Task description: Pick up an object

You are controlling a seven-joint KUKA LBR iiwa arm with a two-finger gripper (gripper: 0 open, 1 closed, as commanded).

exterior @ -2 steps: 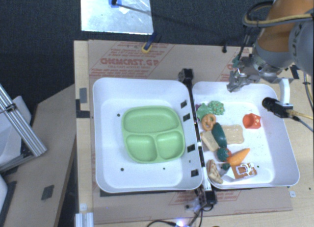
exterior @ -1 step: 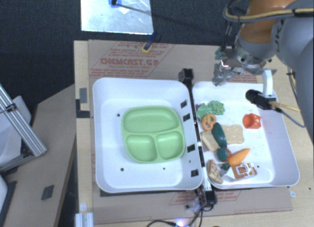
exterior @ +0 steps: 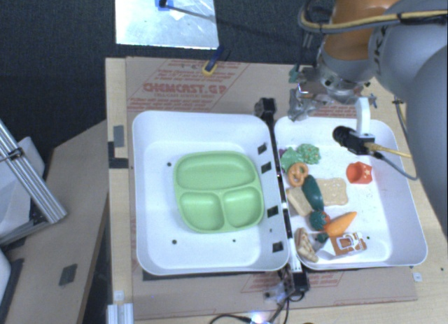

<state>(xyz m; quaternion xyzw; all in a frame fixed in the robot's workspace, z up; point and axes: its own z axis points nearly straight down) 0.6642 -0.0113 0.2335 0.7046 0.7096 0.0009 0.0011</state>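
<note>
A: Where was the arm's metal two-finger gripper [exterior: 302,110]?

B: Above the far left corner of the shallow white right-hand bin [exterior: 404,210], hanging from the grey arm with the orange band [exterior: 364,15]. I could not tell whether it was released or clenched, and nothing showed in it.

A: And the things to pick?

B: All lay in that bin, toward its left side: a green leafy toy vegetable [exterior: 302,153], a small orange round piece with a face [exterior: 297,173], a dark green oblong piece [exterior: 312,192], a tan slice of toy bread [exterior: 333,189], an orange toy carrot [exterior: 340,223] and a red toy pepper [exterior: 359,172] further right.

A: The other bin?

B: The white left-hand bin [exterior: 157,134] held a pale green three-compartment plastic tray [exterior: 215,191].
</note>
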